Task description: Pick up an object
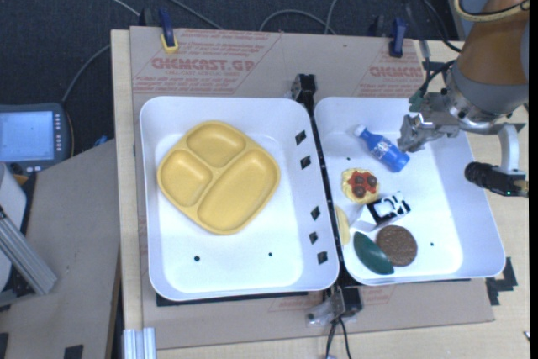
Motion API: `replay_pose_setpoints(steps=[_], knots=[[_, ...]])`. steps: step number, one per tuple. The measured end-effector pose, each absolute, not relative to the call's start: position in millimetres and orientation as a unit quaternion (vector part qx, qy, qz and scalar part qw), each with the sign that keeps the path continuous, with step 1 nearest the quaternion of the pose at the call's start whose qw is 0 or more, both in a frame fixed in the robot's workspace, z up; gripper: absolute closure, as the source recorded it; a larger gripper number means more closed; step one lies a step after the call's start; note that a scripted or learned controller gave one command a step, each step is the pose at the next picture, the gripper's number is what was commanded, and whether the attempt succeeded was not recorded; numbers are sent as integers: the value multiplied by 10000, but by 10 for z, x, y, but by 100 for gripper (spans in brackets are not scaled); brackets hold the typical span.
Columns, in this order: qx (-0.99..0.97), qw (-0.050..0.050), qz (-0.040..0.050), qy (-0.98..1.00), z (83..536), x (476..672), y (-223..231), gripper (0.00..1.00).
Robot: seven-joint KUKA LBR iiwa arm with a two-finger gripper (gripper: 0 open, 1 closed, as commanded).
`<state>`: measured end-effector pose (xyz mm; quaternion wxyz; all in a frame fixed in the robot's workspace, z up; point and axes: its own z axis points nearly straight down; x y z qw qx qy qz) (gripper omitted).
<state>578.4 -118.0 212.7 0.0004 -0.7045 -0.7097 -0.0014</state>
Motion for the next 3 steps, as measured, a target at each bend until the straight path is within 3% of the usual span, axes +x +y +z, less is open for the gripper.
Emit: replay_pose_setpoints(steps=[2,3], knots=[[-7048,5,-13,-7095,2031,6043,-46,100],[-7045,2,-19,-7097,2195,6120,491,100]])
